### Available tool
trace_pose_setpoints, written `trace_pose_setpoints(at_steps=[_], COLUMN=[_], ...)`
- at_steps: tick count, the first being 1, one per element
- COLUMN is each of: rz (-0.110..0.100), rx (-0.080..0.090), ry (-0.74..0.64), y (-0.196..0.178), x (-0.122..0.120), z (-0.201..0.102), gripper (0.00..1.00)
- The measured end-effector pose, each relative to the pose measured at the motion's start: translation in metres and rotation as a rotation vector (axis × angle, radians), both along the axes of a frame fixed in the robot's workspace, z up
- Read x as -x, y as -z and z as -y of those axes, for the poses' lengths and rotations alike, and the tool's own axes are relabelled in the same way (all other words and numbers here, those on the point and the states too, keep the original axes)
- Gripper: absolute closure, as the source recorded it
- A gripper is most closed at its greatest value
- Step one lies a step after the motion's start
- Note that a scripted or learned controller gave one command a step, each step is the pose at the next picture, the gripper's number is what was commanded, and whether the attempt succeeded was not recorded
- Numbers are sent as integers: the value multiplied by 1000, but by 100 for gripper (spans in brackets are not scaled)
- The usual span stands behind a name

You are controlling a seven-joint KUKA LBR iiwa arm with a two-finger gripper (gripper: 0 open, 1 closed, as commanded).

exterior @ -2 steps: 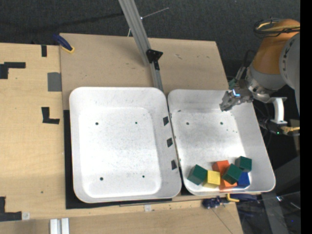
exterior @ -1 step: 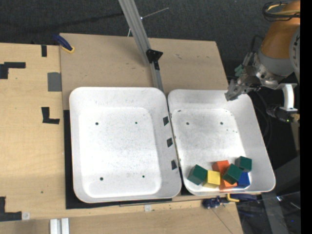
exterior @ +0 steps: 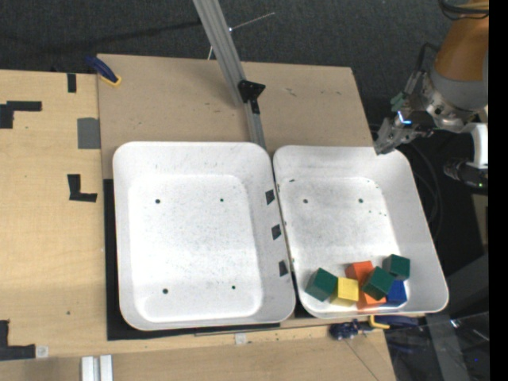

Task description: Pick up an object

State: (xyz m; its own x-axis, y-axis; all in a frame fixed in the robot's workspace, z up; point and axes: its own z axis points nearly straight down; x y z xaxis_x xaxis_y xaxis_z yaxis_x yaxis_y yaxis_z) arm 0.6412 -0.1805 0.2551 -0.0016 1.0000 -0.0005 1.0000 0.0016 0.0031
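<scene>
Gripper (exterior: pixel 386 141) hangs at the right bin's (exterior: pixel 333 165) two o'clock corner, just outside the rim; you can't tell its state at this angle, and nothing shows in it. Blocks (exterior: pixel 361 282) sit bunched at the bin's five o'clock corner, well apart from it. The green one (exterior: pixel 321 282), at the cluster's nine o'clock, looks freest. Bring the arm (exterior: pixel 460 54) toward six, come down straight, and avoid the wall-side blocks.

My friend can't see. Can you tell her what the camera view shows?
A pile of small colored blocks sits in the near corner of the right white bin, green, yellow, orange and blue ones. The robot's gripper hangs above that bin's far right corner, away from the blocks. The left white bin sits beside it.
</scene>
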Motion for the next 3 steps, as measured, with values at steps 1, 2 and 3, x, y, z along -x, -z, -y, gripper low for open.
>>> trace_pose_setpoints(at_steps=[1,2,3], rz=[-6,-4,-6], rx=[-2,-2,-2], ry=[-4,-5,-5], y=[13,9,18], x=[9,22,24], z=[-58,-119,-165], gripper=[100,100,100])
